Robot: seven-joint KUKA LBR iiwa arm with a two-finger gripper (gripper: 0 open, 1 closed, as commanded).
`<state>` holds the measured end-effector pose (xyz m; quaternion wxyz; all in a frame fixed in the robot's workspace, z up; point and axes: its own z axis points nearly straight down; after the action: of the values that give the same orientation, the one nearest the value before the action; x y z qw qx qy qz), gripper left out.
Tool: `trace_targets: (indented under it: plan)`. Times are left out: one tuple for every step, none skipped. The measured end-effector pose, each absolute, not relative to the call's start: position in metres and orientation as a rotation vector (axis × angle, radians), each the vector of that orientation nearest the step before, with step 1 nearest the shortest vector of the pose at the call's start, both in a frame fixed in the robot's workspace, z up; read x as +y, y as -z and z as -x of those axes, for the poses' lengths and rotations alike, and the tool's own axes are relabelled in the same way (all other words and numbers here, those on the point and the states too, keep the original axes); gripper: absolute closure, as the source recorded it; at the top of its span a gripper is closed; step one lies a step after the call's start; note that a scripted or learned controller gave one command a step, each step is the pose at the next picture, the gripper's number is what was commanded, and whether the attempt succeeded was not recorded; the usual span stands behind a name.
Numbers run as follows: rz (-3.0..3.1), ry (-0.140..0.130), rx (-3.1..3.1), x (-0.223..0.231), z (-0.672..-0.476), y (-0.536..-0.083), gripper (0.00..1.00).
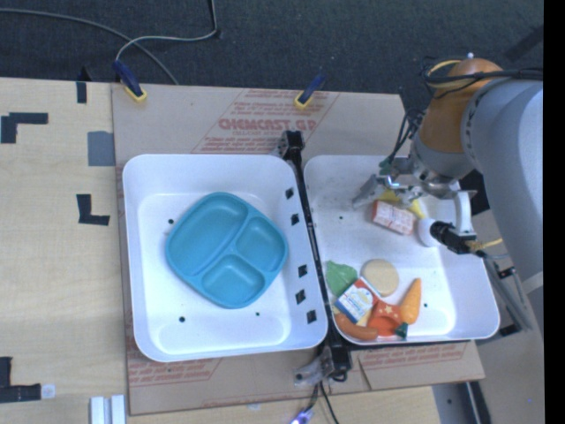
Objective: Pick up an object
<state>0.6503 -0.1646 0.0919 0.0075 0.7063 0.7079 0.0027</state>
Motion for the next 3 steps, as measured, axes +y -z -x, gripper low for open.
trace_targets:
  plan:
    - [-2.216, 0.0, 2.221, -0.164, -0.648, -0.087, 0.0]
    - [-2.218, 0.0, 2.22, -0.148, -0.605, -0.087, 0.0]
    - [-2.217, -0.001, 2.22, -0.148, -0.606, -0.096, 1.0]
